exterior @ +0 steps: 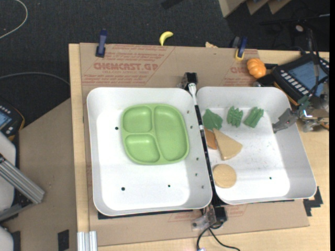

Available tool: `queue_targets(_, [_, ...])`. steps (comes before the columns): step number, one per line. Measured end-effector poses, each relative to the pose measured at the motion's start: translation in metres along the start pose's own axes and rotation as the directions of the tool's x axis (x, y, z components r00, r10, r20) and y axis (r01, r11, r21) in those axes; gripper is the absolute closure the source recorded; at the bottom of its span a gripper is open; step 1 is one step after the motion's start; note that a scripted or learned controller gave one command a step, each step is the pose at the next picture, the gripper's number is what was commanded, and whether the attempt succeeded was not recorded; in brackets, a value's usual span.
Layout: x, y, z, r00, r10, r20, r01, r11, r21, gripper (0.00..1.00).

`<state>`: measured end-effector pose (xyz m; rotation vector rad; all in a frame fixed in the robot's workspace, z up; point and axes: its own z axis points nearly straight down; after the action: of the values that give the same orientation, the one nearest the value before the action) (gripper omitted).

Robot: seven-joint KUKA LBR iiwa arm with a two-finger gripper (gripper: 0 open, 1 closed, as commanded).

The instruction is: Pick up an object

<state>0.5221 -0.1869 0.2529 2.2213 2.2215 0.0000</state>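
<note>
While end effector hovers at right bin edge | grip state unclear | target isolated round cookie, descend centred.

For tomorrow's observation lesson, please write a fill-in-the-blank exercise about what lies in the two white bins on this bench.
1. The green divided plate lies in the ____ bin as the camera sees it.
2. That plate has ____ compartments.
3. The number of green toy pieces along the far side of the right bin is ____.
4. The round tan disc lies ____ to the camera than the tan wedge.

Missing words: left; three; three; nearer
</note>
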Motion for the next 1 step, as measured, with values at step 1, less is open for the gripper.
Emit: queue_targets(1, [0.0563,-0.0363,0.1034,1.000,-0.003,-0.006,0.003,1.000,0.011,0.00])
